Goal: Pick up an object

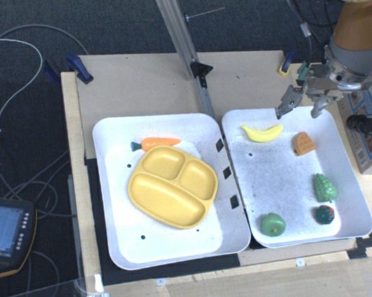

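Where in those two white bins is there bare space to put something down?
Right bin: the bare middle, bordered by banana, green apple and grapes. Left bin: the yellow tray crowds it, leaving its front strip and left edge.

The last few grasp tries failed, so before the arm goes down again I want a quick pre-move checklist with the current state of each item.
1. Pincer open with nothing between its fingers: ok, the two fingers are spread and bare.
2. Pincer over the right bin: ok, at its far edge.
3. A target close by: ok, the banana lies just below the left finger.
4. Banana free of neighbours: ok, the brown block sits apart from it.
5. Pincer centred on the banana: not ok, it sits toward the banana's right end.
6. Height above the bin floor: cannot tell from this one slanted view.
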Available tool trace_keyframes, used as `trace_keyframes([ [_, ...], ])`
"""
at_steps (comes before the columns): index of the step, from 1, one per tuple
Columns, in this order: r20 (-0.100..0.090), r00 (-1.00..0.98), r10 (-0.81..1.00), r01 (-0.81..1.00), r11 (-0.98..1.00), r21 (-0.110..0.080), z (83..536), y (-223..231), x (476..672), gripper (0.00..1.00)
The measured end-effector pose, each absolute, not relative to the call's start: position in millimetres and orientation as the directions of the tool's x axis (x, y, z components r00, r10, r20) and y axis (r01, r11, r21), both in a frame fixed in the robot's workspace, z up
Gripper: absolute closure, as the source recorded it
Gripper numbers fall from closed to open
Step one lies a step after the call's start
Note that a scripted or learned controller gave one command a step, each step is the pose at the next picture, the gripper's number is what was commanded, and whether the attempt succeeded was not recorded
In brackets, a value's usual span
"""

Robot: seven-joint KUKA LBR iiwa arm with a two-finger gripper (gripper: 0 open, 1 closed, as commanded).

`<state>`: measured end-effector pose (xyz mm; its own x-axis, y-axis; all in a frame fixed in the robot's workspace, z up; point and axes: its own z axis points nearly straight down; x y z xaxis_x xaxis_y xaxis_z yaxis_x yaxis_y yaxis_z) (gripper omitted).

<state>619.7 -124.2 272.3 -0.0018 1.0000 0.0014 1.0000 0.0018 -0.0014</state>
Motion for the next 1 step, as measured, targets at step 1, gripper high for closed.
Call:
trace_keyframes([
  [1,0.001,-0.002,1.000,1.000,0.002,-0.001,272.3,-124.2,619.7,0.00],
])
